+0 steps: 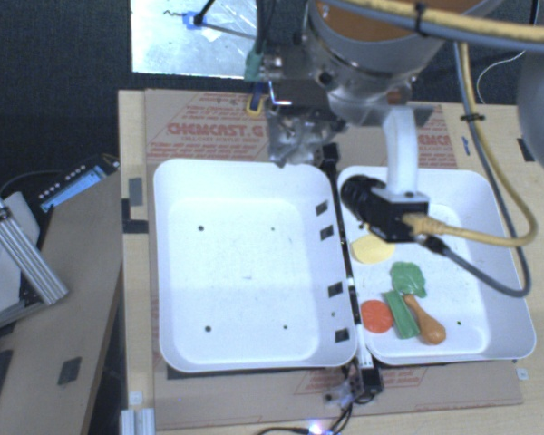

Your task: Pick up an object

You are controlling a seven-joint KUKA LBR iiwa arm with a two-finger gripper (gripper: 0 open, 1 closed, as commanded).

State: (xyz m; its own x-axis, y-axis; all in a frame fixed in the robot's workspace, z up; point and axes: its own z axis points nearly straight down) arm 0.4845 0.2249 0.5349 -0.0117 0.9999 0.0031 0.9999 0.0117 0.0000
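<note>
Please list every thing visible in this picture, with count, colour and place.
left bin: 1, white, centre-left
right bin: 1, white, beside it
flat piece: 1, yellow, right bin, left side
leafy toy: 1, green, right bin, middle
disc: 1, red, right bin, near-left corner
stick: 1, green, beside the disc
carrot-like piece: 1, orange-brown, right of stick
cardboard: 1, brown, beneath both bins
arm: 1, grey and orange, top
end effector: 1, grey, above left bin's far-right corner

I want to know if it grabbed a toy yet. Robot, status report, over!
Gripper at left bin far rim, no toy seen in it. In right bin: yellow toy, green toy, red toy, orange toy, bunched close.
</note>
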